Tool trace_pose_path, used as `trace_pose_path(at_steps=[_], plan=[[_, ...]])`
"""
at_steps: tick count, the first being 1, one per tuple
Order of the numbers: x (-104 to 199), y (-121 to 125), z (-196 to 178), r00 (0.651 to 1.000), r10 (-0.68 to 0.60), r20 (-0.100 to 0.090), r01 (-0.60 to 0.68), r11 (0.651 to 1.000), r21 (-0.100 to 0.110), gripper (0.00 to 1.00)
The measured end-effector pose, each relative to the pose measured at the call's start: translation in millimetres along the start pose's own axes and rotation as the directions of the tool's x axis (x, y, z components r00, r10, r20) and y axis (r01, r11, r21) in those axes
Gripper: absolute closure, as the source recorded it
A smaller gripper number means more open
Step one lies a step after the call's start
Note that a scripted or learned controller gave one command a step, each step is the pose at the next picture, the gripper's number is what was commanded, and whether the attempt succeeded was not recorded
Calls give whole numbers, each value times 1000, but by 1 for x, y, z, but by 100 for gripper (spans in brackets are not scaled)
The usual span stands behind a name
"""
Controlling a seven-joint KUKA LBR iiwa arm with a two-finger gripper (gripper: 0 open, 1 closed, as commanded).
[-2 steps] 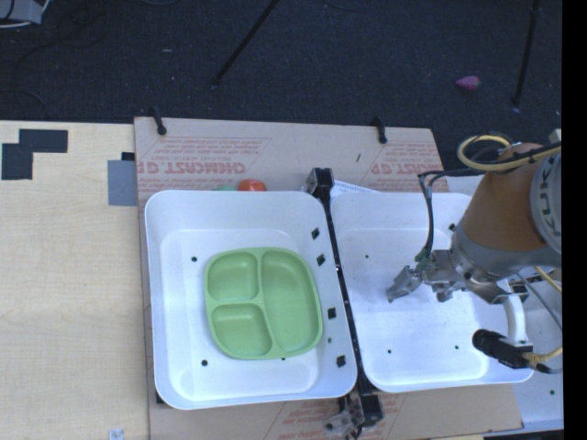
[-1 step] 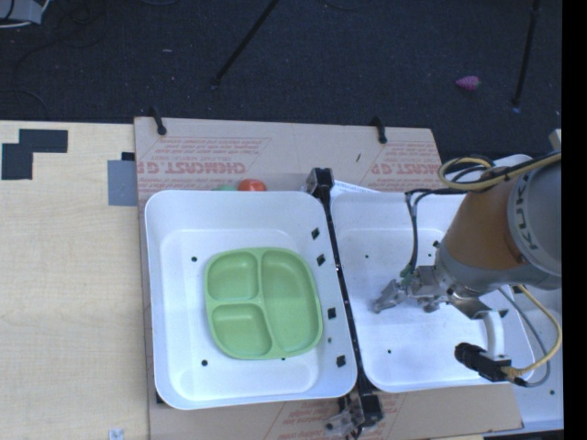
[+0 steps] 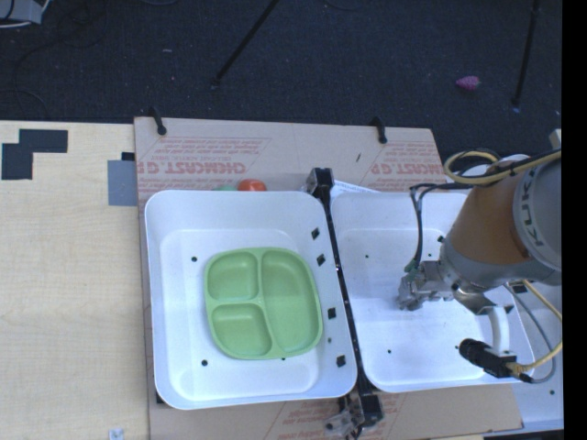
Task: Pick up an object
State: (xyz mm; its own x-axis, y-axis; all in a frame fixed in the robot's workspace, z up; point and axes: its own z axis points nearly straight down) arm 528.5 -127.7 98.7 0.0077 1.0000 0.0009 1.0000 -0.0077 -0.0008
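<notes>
A grey arm (image 3: 500, 232) with an orange band reaches in from the right of the frame, its pincer (image 3: 417, 291) lowered inside the right-hand white bin (image 3: 385, 360), near that bin's middle. Whether the pincer is wide or narrow cannot be told from this angle, and nothing can be seen between its tips. A green sectioned plate (image 3: 261, 302), with three compartments, lies flat in the middle of the left-hand bin (image 3: 174, 356), well apart from the pincer and across the black divider (image 3: 337, 287) between the two bins. A small red-orange object (image 3: 251, 186) sits just behind the left bin's far rim, on the cardboard sheet (image 3: 275, 159) covering the counter
</notes>
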Motion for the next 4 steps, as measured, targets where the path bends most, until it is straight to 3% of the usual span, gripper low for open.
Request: trace_pose_path(at_steps=[3, 4], plan=[[-20, 19, -162, 1000, -8, 2, 8, 1000, -5, 100], [43, 26, -159, 1000, -13, -2, 13, 1000, 2, 100]])
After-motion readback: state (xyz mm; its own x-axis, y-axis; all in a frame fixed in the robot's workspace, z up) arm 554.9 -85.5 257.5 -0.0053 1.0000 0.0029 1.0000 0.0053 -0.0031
